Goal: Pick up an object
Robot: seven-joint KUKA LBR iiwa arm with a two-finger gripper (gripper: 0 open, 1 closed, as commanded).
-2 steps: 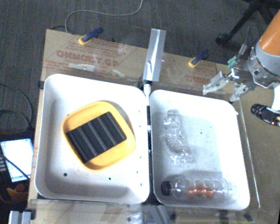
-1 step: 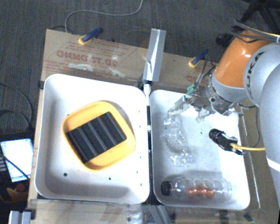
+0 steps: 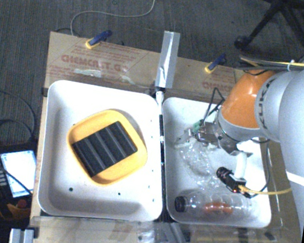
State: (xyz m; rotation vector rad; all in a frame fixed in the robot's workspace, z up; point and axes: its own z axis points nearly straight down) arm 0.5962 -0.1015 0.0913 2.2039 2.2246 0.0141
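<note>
A crumpled clear plastic wrapper lies just below the gripper in the right shallow white bin. Whether the gripper is spread or pressed together cannot be told. Further below it lies a clear plastic bottle. To its left, in the other white bin, sits a yellow tray with a black ribbed insert.

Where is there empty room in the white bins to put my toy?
Left bin: bare floor all around the yellow tray, widest along the near edge. Right bin is crowded: the claw, crumpled clear plastic and a bottle; only its far left corner is bare.
</note>
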